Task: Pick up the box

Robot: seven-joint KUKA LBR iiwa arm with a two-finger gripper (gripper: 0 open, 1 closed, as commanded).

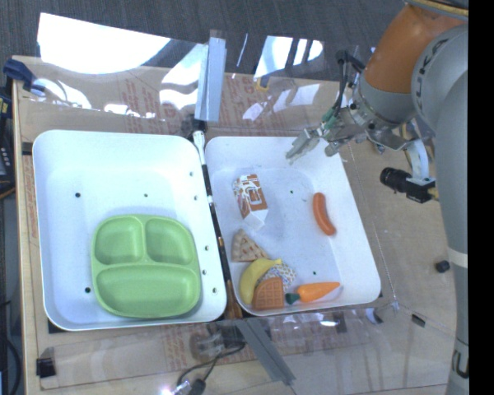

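Observation:
The box (250, 195) is a small white and brown carton lying in the upper left part of the right bin (358, 245). My gripper (317, 142) hangs over that bin's far right corner, well up and to the right of the box and apart from it. Its two fingers are spread open with nothing between them.
The right bin also holds a sausage (323, 213), a waffle wedge (247, 246), a banana (258, 275), a brown waffle piece (270, 294) and a carrot (317, 291) along its near side. A green divided plate (145, 266) lies in the left bin (58, 179).

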